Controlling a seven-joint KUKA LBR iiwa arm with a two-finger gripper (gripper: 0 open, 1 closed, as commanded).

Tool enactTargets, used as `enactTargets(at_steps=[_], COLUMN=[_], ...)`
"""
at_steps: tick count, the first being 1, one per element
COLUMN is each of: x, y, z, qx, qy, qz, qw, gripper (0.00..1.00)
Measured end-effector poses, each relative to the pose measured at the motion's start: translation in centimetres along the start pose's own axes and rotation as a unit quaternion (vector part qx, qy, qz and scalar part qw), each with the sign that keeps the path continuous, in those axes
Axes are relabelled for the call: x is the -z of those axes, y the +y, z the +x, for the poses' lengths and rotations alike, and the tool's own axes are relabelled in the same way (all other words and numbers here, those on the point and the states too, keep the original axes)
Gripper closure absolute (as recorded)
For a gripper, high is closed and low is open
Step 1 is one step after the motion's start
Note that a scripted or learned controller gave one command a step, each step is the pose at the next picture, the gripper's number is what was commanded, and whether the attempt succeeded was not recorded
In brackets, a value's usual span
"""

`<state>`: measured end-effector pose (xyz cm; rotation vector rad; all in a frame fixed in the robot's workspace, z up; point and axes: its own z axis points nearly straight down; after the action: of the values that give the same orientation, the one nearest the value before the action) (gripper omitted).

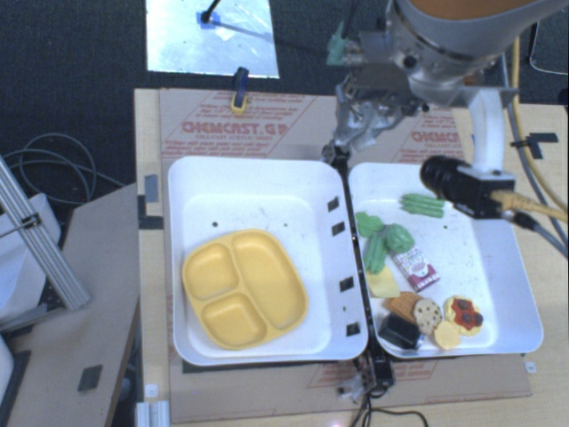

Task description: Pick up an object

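Nearest you, the orange-banded arm [471, 7] hangs over the bins' far edge; its gripper [342, 145] carries nothing I can see. You're pre-grasp: toy food, like the green beans [421, 205], waits in the right bin [520, 301]. Descend there.

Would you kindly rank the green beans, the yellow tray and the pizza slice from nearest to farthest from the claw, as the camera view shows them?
The claw sits at the far end of the divider between the bins.
1. Green beans: far part of the right bin, nearest.
2. Yellow tray: middle of the left bin, farther.
3. Pizza slice: near right corner of the right bin, farthest.
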<state>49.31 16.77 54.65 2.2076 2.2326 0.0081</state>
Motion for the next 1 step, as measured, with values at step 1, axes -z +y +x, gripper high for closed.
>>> enactTargets(at_steps=[1], x=[1.09], y=[0.04], z=[0.02], qx=[0.003], qy=[0.001], qz=[-0.001], qw=[1.0000], gripper=[1.00])
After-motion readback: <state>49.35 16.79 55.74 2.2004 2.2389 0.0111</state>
